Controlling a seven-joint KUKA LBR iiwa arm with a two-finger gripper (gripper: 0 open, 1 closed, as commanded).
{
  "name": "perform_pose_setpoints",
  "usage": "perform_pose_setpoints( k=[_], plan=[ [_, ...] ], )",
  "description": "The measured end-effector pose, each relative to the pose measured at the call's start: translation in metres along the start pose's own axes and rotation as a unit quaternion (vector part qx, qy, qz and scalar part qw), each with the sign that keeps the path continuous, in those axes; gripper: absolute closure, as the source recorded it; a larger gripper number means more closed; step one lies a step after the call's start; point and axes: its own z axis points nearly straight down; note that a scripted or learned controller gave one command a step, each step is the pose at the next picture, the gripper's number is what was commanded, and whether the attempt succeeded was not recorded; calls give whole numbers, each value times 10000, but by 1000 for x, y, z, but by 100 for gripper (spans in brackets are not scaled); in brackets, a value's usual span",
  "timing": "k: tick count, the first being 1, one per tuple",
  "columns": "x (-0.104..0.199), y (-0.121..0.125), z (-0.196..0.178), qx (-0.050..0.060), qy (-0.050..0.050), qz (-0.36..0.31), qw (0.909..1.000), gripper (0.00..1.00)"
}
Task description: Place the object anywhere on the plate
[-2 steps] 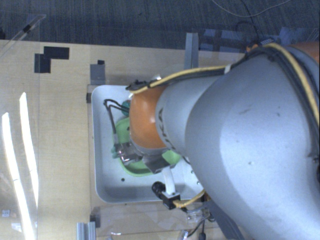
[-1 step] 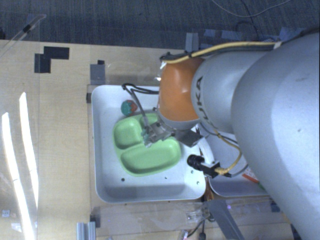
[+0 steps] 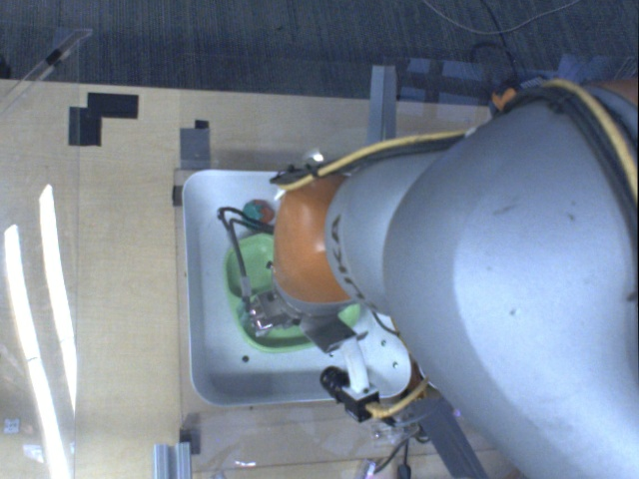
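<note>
A light green plate [image 3: 243, 270] lies in the left white bin [image 3: 205, 277], mostly covered by my arm. A small red and teal object [image 3: 261, 211] peeks out at the plate's far edge, just left of the orange wrist band. My gripper [image 3: 262, 315] hangs low over the near part of the plate, its metal tip showing under the wrist. The arm hides the plate's middle and right side.
The grey arm with its orange band [image 3: 305, 252] covers the right side of the view and the second bin. A black cable [image 3: 234, 230] loops over the plate's left side. Wooden bench top [image 3: 110, 297] stretches to the left of the bin.
</note>
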Motion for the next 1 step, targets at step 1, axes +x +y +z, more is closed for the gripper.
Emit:
perform_pose_setpoints(
  k=[1],
  plan=[
    [-17,85,-72,46,-17,281,9996,100]
  ],
)
